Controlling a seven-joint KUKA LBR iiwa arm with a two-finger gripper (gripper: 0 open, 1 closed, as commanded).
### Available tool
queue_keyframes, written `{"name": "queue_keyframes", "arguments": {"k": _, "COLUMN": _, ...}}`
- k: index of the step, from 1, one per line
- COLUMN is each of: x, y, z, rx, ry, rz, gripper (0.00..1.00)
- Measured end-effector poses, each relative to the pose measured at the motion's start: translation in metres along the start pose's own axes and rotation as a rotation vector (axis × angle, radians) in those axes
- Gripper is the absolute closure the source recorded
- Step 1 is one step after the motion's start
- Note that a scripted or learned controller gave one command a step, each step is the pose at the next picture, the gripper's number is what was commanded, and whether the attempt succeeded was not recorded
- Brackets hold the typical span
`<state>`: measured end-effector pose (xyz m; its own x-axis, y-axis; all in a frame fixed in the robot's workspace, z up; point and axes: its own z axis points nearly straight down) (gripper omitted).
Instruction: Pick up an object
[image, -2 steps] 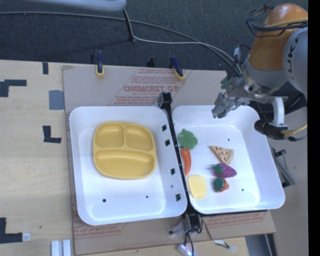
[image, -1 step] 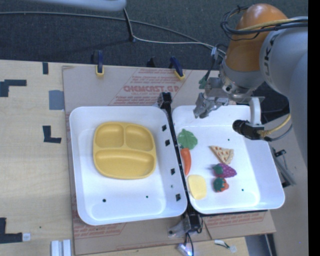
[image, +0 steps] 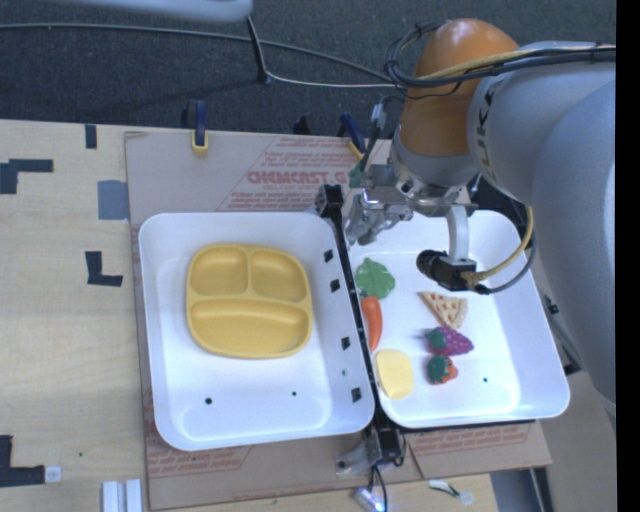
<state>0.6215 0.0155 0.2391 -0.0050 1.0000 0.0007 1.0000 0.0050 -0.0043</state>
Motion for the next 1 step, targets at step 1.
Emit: {"name": "queue_keyframes", "arguments": {"k": 1, "x": 0.0599, "y": 0.002, "z": -0.0002, "rx": -0.001, "ry": 0.0, "rz": 0.0, "gripper": 1.0}}
